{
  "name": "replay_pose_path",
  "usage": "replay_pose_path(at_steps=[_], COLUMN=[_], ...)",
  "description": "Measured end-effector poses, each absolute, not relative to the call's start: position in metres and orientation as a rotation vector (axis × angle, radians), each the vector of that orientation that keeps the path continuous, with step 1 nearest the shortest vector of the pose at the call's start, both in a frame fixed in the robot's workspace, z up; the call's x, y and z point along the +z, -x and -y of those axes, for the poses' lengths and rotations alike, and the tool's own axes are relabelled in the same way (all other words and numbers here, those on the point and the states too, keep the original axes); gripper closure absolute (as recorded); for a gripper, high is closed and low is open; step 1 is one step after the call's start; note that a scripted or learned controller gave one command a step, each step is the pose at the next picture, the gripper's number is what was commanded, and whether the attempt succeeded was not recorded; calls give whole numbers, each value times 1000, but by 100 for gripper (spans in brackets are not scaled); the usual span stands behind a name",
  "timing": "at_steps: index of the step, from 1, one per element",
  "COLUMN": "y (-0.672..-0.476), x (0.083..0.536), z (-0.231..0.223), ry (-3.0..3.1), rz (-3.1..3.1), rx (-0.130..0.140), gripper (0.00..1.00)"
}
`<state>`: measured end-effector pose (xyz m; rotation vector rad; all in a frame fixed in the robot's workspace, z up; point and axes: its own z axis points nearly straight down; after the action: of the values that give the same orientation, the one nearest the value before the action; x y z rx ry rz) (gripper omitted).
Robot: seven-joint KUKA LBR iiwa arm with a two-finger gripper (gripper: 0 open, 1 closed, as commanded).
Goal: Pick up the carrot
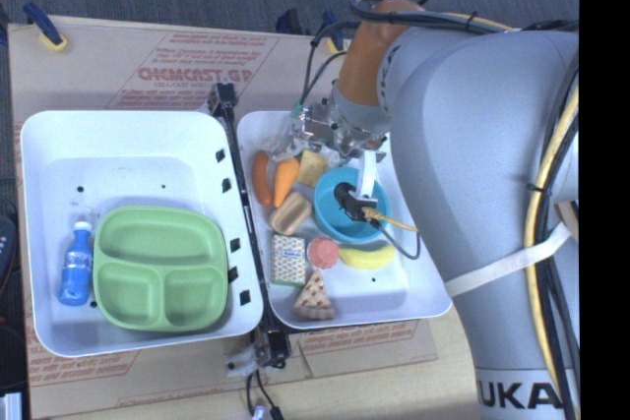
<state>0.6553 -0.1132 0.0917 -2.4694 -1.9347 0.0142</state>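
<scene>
Gripper at carrot's one o'clock; finger state indeterminable. Descend, straddle carrot clear of bread.

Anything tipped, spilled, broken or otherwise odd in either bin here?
Nothing stands out. The carrot lies among crowded toy foods in the right bin, beside the blue bowl. The green tray and blue bottle lie in the left bin; nothing looks spilled or damaged.

camera view: overhead, slanted | faces both bins | arm from right
</scene>
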Motion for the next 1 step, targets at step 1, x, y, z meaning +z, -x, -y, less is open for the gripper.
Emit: replay_pose_path(at_steps=[1], y=[-656], x=[102], z=[108], ry=[2449], rz=[1951], rx=[17], gripper=[100])
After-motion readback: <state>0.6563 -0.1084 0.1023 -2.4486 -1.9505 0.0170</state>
